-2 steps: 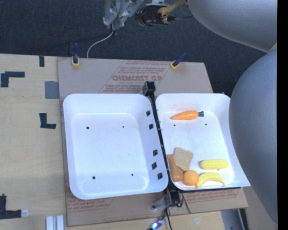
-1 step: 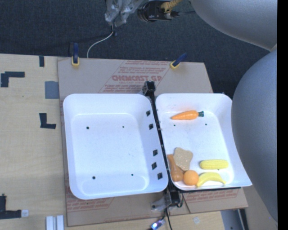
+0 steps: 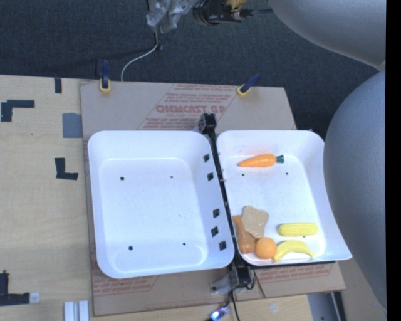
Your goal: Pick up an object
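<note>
The right bin (image 3: pixel 316 188) holds several toy foods. An orange carrot (image 3: pixel 260 161) lies near its far side. By the near left corner sit a tan bread slice (image 3: pixel 254 221), a brown stick-shaped piece (image 3: pixel 243 236) and a round orange (image 3: pixel 265 248). A yellow corn cob (image 3: pixel 297 229) and a yellow banana (image 3: pixel 293 251) lie along the near right side. My gripper (image 3: pixel 165 14) is high at the top of the view, beyond the bins and far from all the objects, with nothing seen in it.
The left bin (image 3: pixel 100 188) stands beside the right one on a cardboard sheet (image 3: pixel 188 106) held by two clamps. The grey arm (image 3: pixel 363 125) curves along the right side of the view. A white cable (image 3: pixel 135 59) trails behind the bins.
</note>
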Controlling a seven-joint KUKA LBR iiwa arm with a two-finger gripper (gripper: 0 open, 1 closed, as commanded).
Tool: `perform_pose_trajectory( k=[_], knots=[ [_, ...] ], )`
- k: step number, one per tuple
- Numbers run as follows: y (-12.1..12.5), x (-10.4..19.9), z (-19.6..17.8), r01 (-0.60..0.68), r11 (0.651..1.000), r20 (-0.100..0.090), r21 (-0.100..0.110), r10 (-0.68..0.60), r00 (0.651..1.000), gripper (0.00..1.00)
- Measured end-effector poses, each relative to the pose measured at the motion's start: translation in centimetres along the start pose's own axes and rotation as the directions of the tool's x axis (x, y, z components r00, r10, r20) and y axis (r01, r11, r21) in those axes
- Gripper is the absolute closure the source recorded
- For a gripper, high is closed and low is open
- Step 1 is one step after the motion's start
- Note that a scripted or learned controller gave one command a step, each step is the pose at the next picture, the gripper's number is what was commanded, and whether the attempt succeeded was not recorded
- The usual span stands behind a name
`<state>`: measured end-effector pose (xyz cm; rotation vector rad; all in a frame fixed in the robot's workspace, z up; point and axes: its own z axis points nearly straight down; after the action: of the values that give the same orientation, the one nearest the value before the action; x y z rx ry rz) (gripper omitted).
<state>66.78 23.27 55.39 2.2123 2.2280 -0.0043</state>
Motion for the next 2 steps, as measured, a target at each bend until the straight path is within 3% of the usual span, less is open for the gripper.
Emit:
perform_pose_trajectory(
  k=[2],
  knots=[
    [-0.03, 0.28, -1.92, 0.004, 1.000, 0.001, -0.002, -0.004, 1.000, 1.00]
  ],
)
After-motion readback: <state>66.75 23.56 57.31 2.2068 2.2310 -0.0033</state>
